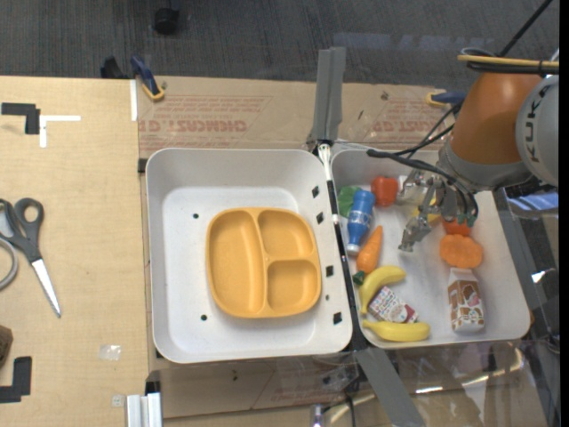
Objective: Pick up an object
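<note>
My gripper (416,228) hangs over the back middle of the right bin (514,285), below the orange wrist band. Nothing visible is held in it. Just left of it lie a carrot (370,248), a blue can (360,216) and a small red-orange piece (384,189). To its right sit an orange fruit (461,252) and a red item (456,227) partly hidden by the wrist. Nearer the front are two bananas (382,283) (397,331), a snack packet (391,307) and a small carton (465,302).
The left bin (178,176) holds a yellow divided plate (264,261). A green item (347,198) lies against the right bin's left wall. Scissors (31,252) rest on the wooden bench far left. Cables run from the arm over the right bin's back edge.
</note>
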Motion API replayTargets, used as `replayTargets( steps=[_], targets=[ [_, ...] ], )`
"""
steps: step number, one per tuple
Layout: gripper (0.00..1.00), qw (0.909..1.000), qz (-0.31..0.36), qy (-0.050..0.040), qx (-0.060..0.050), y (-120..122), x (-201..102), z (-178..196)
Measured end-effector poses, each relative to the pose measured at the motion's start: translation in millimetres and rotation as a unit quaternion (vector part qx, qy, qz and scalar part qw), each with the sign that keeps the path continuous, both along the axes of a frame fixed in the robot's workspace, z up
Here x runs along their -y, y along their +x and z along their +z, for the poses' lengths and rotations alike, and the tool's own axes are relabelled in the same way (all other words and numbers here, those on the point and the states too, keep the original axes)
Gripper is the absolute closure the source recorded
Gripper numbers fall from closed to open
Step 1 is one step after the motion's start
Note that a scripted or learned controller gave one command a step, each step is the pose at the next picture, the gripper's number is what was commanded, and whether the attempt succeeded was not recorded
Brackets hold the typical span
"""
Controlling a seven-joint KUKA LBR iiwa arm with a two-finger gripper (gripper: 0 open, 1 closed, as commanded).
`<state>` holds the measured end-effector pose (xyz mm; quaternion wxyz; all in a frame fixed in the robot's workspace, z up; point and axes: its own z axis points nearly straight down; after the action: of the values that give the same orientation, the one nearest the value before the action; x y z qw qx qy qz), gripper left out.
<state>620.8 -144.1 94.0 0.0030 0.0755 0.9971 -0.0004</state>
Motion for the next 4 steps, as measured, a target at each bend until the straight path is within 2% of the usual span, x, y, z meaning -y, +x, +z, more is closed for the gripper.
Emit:
replayTargets(
  steps=[1,2,3,4],
  targets=[
    [0.0,0.9993,-0.036,0.0006,-0.002,-24,-49,-1],
    [1.0,0.9994,-0.035,-0.0002,0.0,-23,-49,8],
    [1.0,0.9998,0.021,-0.0006,0.0,-7,70,276],
    [1.0,1.0,0.003,0.0001,-0.002,-37,65,41]
  ],
)
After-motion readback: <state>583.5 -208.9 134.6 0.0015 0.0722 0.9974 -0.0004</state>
